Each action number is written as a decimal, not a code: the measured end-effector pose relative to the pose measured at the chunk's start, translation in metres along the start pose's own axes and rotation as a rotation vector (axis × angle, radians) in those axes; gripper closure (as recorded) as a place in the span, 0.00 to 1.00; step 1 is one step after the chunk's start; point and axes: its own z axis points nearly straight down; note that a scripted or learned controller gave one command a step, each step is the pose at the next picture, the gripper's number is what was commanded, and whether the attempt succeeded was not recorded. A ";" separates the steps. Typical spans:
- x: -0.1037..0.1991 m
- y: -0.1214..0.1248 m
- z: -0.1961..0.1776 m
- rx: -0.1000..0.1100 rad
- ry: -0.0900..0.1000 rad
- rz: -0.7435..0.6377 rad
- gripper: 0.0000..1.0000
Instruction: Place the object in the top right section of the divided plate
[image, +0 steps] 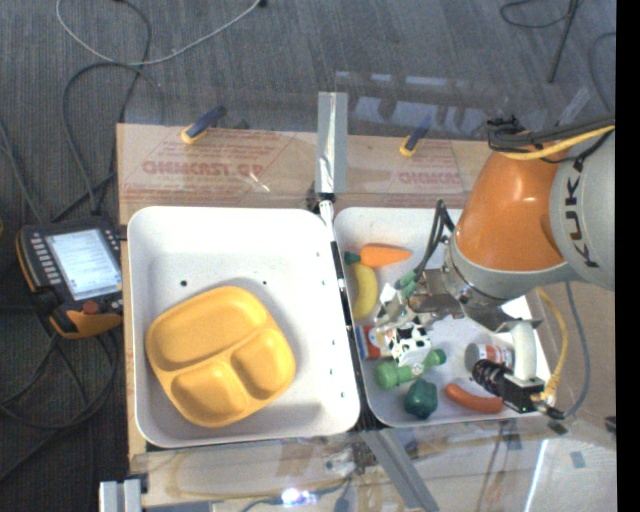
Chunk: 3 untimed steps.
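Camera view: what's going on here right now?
The KUKA arm reaches in from the right, with its end effector down over the right bin, among a pile of toy food: a carrot, a banana, a black-and-white cow toy and some green pieces. Whether it has gripped anything can't be made out. The yellow divided plate sits in the left bin with nothing in its sections, so the placement is not yet done.

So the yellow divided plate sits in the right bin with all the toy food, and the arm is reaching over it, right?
Not quite. The camera view shows the yellow divided plate alone in the left bin. The toy food, such as the carrot and banana, lies in the right bin, where the arm reaches.
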 end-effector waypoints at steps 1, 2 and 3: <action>0.065 0.003 0.003 0.000 -0.001 0.060 1.00; -0.009 0.000 0.020 0.000 -0.001 -0.004 1.00; 0.049 0.003 -0.009 -0.001 -0.001 -0.085 1.00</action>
